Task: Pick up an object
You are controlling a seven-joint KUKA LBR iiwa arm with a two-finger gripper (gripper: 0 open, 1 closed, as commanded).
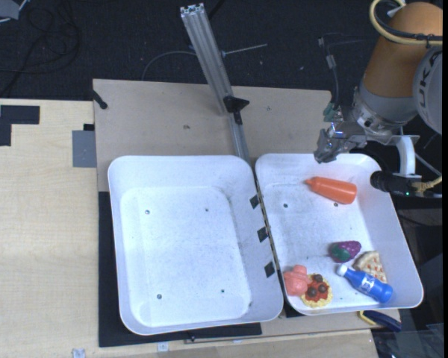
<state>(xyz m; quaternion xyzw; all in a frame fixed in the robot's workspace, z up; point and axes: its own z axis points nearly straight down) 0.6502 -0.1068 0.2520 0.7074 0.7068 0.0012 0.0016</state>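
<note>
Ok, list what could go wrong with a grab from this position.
The gripper hangs over the right white bin's far rim, so a straight descent may strike it. The smooth orange carrot-shaped toy lies nearest and might roll away. The blue bottle, purple toy and waffle-patterned piece crowd together, risking a double grab.

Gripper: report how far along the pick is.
Done: nothing shows as picked. The carrot, eggplant, bottle, waffle, pink toy and tart all lie in the right bin. In hand: the gripper hangs at that bin's far rim, above the carrot, with nothing seen between its fingers. Left: descend, grasp, lift.
</note>
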